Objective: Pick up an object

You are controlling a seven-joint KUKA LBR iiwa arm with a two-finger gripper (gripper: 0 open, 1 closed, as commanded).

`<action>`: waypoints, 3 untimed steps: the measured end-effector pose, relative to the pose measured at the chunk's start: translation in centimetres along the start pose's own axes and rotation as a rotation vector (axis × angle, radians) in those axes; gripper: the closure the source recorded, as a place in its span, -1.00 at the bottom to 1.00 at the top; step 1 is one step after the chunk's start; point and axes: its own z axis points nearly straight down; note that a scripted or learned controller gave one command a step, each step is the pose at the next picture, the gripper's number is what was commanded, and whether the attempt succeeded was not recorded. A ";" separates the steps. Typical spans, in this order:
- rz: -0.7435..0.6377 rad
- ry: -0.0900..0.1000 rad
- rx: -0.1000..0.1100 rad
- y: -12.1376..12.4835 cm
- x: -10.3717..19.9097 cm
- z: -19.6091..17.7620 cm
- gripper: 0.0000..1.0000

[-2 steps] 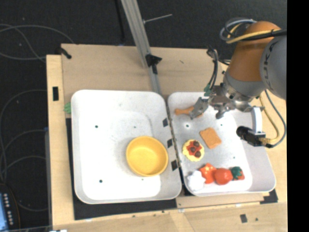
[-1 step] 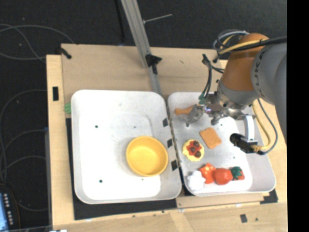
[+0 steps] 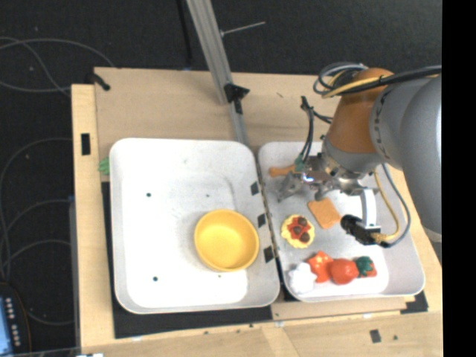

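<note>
While the gripper [image 3: 306, 187], grip state unclear, hovers nearby, a flat orange cracker [image 3: 325, 213] lies tilted.

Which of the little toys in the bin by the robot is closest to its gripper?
The flat orange-tan cracker-like piece is closest, just below the gripper. The round yellow tart lies a bit farther, and the red tomato and white piece lie farthest.

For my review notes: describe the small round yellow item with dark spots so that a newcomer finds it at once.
Look in the right-hand bin, the one under the arm. Near its left wall lies a small round yellow tart, with an orange cracker beside it. Unlike the plain yellow bowl in the other bin, it carries red and dark spots.
</note>
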 end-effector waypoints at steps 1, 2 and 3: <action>0.005 0.003 -0.008 0.2 0.0 -1.4 1.00; -0.005 0.003 -0.012 0.5 0.0 -7.9 1.00; -0.007 0.005 -0.006 0.5 0.0 -7.8 1.00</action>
